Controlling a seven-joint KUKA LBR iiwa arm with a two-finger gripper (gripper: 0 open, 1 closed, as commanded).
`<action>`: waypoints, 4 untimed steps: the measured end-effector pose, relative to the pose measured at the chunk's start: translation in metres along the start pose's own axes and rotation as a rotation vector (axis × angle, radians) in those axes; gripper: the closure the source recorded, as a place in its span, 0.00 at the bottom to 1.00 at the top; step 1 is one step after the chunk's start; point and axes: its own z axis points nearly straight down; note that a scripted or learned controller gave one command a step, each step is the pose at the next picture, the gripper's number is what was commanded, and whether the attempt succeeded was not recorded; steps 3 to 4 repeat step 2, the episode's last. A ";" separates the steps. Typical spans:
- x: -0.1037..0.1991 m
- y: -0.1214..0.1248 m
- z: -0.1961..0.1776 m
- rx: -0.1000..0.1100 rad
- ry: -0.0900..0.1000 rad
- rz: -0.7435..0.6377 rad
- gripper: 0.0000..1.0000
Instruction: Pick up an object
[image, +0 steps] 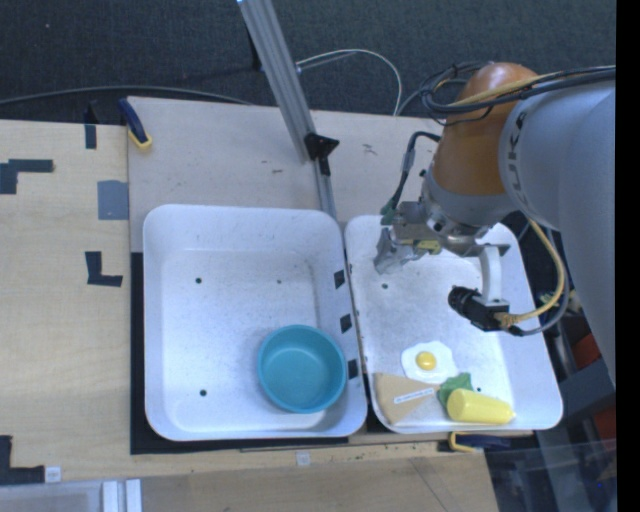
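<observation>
Fried egg, a toy, lies on the right bin's floor well below my gripper, near a cheese wedge and yellow pepper. My gripper hangs empty; whether it's apart I cannot tell. I'd drop straight, clear of the rim. Beyond, a blue bowl sits left.

Hand lowered, fingers seemingly empty.

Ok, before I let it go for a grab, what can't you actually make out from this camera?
- Gripper: blurred and seen from above, so finger state is unreadable.
- Right bin: far corner hidden beneath the arm's wrist.
- Yellow corn toy: its green end overlaps the cheese wedge; contact unclear.
- Fried egg toy: too small to judge thickness.
</observation>
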 end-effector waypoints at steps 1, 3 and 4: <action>0.047 0.019 0.008 0.002 -0.001 0.001 1.00; 0.101 0.032 -0.009 0.000 0.000 0.000 1.00; 0.101 0.032 -0.009 0.000 0.000 0.000 1.00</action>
